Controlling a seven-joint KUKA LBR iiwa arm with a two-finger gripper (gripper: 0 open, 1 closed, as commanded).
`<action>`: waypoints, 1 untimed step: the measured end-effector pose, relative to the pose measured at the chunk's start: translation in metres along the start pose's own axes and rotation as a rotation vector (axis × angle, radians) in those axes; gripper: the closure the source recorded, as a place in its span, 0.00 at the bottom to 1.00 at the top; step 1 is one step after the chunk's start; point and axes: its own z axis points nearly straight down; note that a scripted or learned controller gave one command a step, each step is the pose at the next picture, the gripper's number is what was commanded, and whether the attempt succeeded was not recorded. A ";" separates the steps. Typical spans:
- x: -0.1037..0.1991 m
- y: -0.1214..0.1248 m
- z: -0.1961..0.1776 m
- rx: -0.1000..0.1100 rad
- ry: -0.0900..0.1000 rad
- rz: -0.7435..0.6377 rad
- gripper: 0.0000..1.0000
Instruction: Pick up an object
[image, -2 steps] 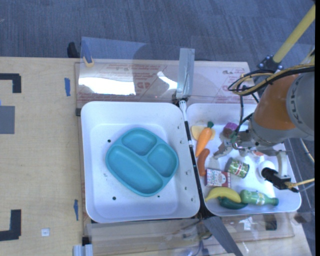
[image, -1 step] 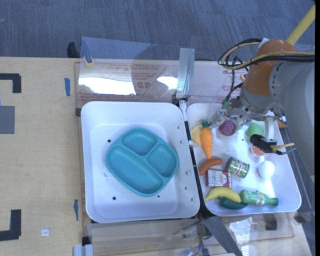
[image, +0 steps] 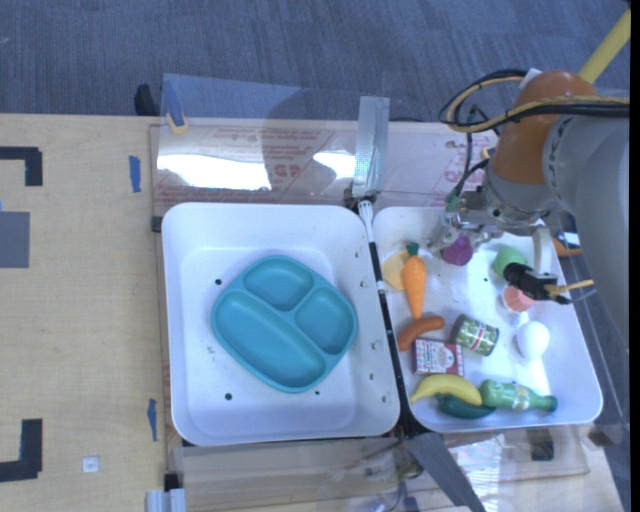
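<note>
The grey arm with its orange band (image: 530, 120) comes in from the upper right of the frame and reaches down over the far end of the right white bin (image: 585, 375). Its gripper (image: 462, 232) sits low there, right at a small purple rounded toy (image: 458, 250); whether it is clenched or released cannot be told, as the wrist hides that part, and whether the purple toy is grasped cannot be told either.

The right bin carries the rest of the pile. An orange plastic carrot with a green top (image: 414, 280) lies near the bin's left wall, with a pale yellow piece (image: 394, 270) just beside it. Below it lies a reddish-orange sausage-shaped toy (image: 420, 330), then a small red and white carton (image: 435, 357), a green-labelled tin can on its side (image: 474, 336), a yellow banana (image: 446, 386), a dark green vegetable toy (image: 463, 407) and a green bottle lying flat (image: 517, 397). A white egg-shaped toy (image: 532, 339) rests towards the right wall, a pink round piece (image: 517, 298) above it, a light green rounded toy (image: 506, 262) higher still.

The left white bin (image: 190, 240) holds a turquoise plastic plate with three compartments (image: 285, 322), near its middle. Both bins rest on the tan wooden surface (image: 75, 300).
</note>
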 end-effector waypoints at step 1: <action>0.074 -0.012 -0.093 -0.003 0.005 -0.057 1.00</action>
